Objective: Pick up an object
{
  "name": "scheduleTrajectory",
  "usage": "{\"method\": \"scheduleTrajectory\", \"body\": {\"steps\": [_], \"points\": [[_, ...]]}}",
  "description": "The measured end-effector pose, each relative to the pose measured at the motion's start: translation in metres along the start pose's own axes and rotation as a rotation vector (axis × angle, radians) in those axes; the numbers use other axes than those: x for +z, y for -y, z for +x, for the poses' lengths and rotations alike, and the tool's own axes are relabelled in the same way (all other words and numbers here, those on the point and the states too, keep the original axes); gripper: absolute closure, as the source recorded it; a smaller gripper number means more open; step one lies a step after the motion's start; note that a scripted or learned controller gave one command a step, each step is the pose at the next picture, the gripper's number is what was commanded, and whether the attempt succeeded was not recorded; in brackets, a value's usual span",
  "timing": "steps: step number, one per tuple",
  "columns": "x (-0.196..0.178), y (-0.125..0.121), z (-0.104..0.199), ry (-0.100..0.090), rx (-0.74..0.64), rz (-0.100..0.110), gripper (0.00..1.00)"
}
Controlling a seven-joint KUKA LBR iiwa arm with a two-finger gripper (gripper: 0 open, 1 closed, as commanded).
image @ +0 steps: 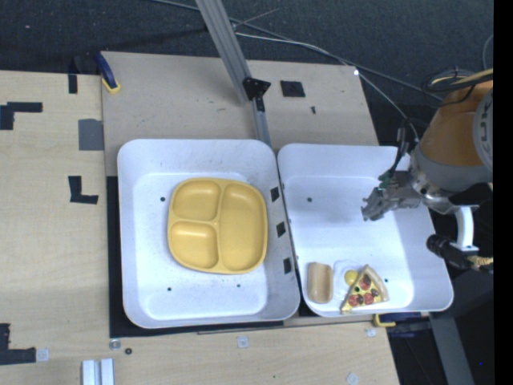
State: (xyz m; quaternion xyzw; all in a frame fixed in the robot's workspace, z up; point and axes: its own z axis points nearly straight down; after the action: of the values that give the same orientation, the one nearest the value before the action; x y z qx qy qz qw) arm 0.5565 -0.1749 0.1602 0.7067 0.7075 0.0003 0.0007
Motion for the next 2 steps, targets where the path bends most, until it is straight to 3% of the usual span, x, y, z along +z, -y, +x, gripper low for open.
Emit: {"method": "scheduleTrajectory", "body": {"steps": [1, 2], "points": [[-0.049, 0.000, -0.010, 0.001, 0.001, -0.002, 1.00], [-0.098, -0.007, -0.001, 0.001, -0.002, -0.003, 1.00]]}}
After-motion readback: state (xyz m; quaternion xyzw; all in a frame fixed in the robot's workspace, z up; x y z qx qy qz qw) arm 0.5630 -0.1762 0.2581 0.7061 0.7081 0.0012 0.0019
